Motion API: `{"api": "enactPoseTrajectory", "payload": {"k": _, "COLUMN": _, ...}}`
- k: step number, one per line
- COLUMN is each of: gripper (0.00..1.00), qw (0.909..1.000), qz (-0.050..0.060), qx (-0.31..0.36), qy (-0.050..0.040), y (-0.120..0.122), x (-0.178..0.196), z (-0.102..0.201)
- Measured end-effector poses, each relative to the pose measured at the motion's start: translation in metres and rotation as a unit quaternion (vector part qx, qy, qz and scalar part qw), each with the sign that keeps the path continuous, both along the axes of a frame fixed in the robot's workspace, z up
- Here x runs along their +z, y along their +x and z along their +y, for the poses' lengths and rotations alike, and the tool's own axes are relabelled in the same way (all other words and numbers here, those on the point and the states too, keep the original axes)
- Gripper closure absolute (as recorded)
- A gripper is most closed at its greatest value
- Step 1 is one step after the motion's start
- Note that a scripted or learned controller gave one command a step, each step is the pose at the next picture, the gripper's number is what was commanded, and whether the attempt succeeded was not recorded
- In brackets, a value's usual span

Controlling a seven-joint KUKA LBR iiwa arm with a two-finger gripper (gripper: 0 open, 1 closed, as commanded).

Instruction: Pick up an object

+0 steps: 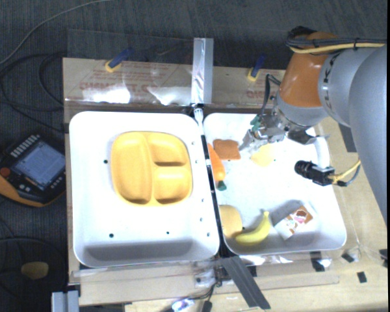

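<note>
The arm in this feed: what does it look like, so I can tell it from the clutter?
The arm is bulky, rounded and grey, with an orange band above the wrist. Yellow and black cables run along its top. The gripper is small, metallic and grey. A black cylindrical part with a yellowish cable hangs below the wrist.

Honestly, you won't get any readable text out of this shot. The clear plastic sheet [133, 83] behind the bins has faint reddish printing on it, and the small grey-and-white carton [292, 218] in the right bin shows a reddish-brown patch that could be a label, but both are way too blurry to make out. The black handheld pendant with the bluish screen [36, 164] on the floor shows a lit display, but nothing legible.
</note>
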State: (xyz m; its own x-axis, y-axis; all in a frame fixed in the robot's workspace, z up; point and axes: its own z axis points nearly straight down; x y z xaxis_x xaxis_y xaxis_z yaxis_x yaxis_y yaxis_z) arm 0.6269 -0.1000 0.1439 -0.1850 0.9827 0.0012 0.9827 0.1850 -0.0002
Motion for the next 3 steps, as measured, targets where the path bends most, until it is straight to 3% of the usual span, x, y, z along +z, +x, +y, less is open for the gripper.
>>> {"api": "enactPoseTrajectory", "payload": {"k": 1, "gripper": 1.00, "qw": 1.0000, "qz": 0.000, "qx": 0.004, "qy": -0.0006, "y": -0.041, "x": 0.107, "z": 0.048}}
{"api": "enactPoseTrajectory", "payload": {"k": 2, "gripper": 1.00, "qw": 0.9952, "qz": 0.002, "qx": -0.098, "qy": -0.0004, "y": -0.082, "x": 0.110, "z": 0.096}}
{"api": "enactPoseTrajectory", "payload": {"k": 3, "gripper": 1.00, "qw": 0.9755, "qz": 0.001, "qx": -0.220, "qy": -0.0031, "y": -0.008, "x": 0.140, "z": 0.117}}
